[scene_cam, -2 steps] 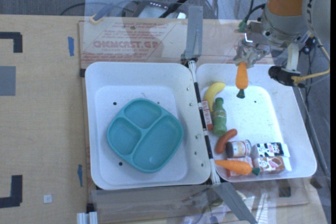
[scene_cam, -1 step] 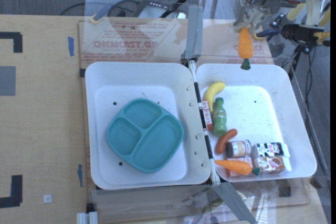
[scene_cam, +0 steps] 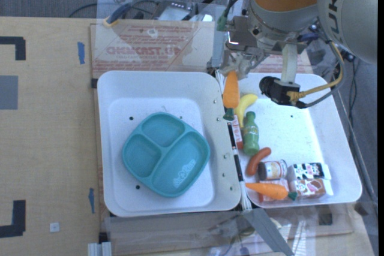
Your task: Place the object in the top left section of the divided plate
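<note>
- Claw [scene_cam: 235, 69] hangs at the top left corner of the right bin [scene_cam: 336, 147], straight above an orange carrot [scene_cam: 230, 92]; the carrot's upper end seems to sit between the fingers, so my reading is a grip on the carrot, though the wrist hides much of it.
- Carrot: upright along the wall between the two bins, up and to the right of the plate [scene_cam: 166, 153], apart from it.
- Plate: teal, divided in three, lying in the left bin [scene_cam: 114, 129]; no item is in its sections. The top left section is the smaller pocket on its upper left side.
- Just right of the carrot lies a banana [scene_cam: 245, 105], and below that a green bottle [scene_cam: 251, 132]; both are further from the plate than the carrot.
- Lower in the right bin, right of the plate: a sausage [scene_cam: 258, 160], a small jar [scene_cam: 273, 169], a second carrot [scene_cam: 268, 190] and two cartons [scene_cam: 310, 178].
- Step, as I judge it: the pick, at or just after closing on the carrot.
- Next move calls for a lift clear of the bin wall, travel left across to the plate, then a drop into the top left section, past the ridges.
- Risk: a hold on the tip alone may slip.
</note>
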`<state>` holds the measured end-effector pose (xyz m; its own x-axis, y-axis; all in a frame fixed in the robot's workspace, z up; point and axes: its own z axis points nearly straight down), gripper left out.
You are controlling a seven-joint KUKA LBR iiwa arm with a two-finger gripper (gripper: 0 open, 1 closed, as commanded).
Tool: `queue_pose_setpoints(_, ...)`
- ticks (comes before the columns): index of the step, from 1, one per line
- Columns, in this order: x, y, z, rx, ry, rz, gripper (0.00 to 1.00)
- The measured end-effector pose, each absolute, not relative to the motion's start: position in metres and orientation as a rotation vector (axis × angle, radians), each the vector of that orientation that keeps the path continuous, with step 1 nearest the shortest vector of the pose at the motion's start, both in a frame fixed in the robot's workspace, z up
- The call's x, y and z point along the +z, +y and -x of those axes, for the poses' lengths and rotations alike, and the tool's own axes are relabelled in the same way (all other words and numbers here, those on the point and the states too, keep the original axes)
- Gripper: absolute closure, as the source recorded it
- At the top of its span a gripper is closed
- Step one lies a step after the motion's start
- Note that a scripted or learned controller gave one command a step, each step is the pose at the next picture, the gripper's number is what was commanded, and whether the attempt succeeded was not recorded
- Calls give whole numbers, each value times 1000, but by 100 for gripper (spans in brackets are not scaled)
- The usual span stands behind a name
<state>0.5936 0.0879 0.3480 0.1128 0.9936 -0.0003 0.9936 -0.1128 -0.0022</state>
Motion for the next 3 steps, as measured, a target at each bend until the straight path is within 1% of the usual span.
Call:
queue_pose_setpoints(1, 231, 120, -528, 2, -2049, 2380, 100)
queue_pose_setpoints(2, 106, 163, -513, -4, -2350, 2086, 100)
queue_pose_setpoints(3, 94, 146, -519, -28, -2210, 2234, 100)
